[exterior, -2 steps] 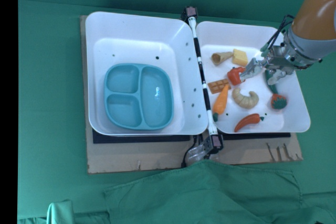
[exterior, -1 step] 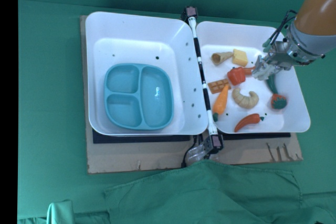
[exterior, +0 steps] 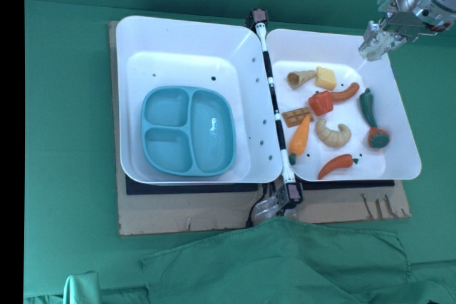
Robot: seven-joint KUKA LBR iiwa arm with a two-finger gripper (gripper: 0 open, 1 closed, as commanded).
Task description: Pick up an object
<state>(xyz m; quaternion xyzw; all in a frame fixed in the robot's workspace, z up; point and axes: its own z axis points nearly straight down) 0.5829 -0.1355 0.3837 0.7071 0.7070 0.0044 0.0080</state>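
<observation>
Green cloth (exterior: 285,260) lies nearest, unmarked. Gripper (exterior: 373,43) hovers above the right bin's (exterior: 406,153) far corner, grasp state impossible to tell. Toy foods, croissant (exterior: 333,132) included, lie inside. No writing is legible.

Even, bright overhead light gives the whole scene a green-blue tint, with only soft, faint shadows. The white bins (exterior: 192,46) look almost washed out, and a small glare spot sits on the blue tray (exterior: 211,124). Focus is slightly soft, blurring small details.
</observation>
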